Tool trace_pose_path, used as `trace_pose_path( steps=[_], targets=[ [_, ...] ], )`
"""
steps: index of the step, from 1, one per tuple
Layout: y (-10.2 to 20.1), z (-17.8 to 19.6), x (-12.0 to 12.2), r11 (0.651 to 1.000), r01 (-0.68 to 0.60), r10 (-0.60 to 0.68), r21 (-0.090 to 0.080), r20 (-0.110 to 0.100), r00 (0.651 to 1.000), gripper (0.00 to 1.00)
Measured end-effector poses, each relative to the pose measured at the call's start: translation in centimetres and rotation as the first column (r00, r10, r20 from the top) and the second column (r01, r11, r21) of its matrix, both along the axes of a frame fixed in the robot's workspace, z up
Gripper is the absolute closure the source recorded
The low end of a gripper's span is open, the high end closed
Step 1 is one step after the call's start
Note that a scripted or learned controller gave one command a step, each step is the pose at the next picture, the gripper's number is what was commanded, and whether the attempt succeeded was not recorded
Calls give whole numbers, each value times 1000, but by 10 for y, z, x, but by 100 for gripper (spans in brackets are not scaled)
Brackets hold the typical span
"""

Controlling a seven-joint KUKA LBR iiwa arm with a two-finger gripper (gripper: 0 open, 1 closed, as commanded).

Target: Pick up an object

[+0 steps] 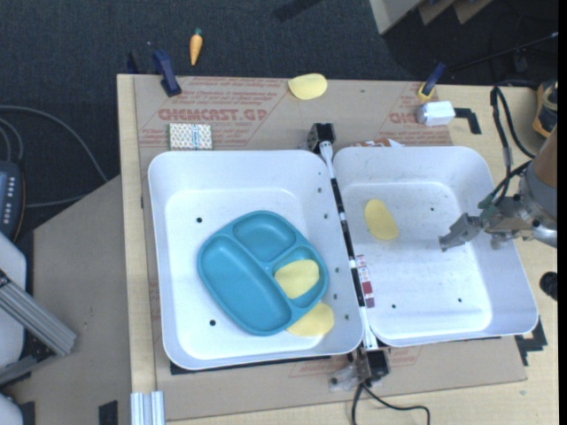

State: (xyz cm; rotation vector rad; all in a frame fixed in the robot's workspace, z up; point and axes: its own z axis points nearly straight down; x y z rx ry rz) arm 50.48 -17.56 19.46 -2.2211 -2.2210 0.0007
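Your nearest target is the yellow chip [381, 220], a small flat oval lying on the floor of the right bin [425, 171], toward its left side and well apart from the walls. It looks thin, light and probably smooth, so you should expect it to slide or skid flat under a closing pinch instead of lifting. Judging from its shape, take it across the narrow width, coming straight down so the tips get under the rounded edge.

The gripper [465, 234] sits low in the same bin, to the right of the chip and not touching it. You cannot tell how far the jaws stand apart; nothing shows between them.

In the left bin [177, 180] a blue divided tray [244, 277] holds a second yellow piece [298, 277] in one compartment, and a third piece [312, 321] lies half tucked under the tray's rim, so part of it is hidden. Another yellow oval [307, 86] rests on the bench [239, 104] beyond the bins. The arm's wrist is cut off at the frame edge.
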Motion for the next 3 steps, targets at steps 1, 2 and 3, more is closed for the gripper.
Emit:
trace_pose_path(
  steps=[1,2,3],
  targets=[
    [80,-16,78,1000,-2,2,1,2,1000,0],
    [83,-75,99,1000,-1,1,1,-2,1000,0],
    [84,-110,102,1000,-1,1,1,-2,1000,0]
  ],
)
